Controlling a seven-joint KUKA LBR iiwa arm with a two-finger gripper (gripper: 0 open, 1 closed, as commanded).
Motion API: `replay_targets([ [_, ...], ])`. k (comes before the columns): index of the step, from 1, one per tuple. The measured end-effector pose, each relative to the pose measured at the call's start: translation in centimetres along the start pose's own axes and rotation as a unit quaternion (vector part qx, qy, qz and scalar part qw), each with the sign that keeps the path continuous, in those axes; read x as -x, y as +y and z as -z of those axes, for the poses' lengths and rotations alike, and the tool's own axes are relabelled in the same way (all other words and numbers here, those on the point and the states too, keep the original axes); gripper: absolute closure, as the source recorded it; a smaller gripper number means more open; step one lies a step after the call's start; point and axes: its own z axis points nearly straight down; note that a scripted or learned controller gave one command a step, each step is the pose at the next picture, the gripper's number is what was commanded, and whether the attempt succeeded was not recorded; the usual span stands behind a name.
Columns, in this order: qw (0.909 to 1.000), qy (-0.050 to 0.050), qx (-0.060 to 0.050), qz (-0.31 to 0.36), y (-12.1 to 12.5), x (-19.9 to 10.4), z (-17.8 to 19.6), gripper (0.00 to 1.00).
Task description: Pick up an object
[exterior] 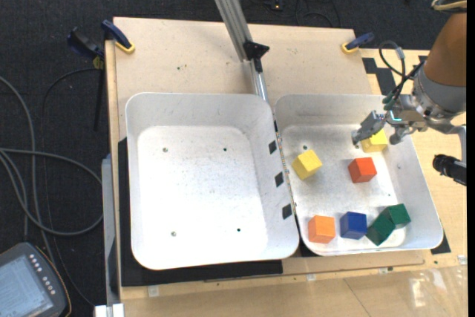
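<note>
Counter (193,48): pale board, carrying two shallow white bins side by side.

Left bin (141,159): bare white floor, speckled.

Right bin (419,223): holds all the loose blocks. Yellow cube (306,163), tilted, near the dividing wall; orange cube (321,228) and blue cube (354,225) along the near rim, just beside each other; red cube (362,169) mid-bin; two green cubes (389,223) touching in the near right corner.

Hand (378,131): over the right bin's far side, fingers narrowed around a yellow block (375,142) (seemingly gripped between them, probably raised off the floor; the pick looks under way).
</note>
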Motion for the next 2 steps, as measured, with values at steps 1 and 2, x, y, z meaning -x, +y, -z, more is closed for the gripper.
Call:
replay_targets([
  [1,1.0,-0.001,0.002,0.0,0.0,0.0,0.2,0.0],
  [2,1.0,0.0,0.0,-0.001,-0.7,0.1,-4.4,0.0],
])
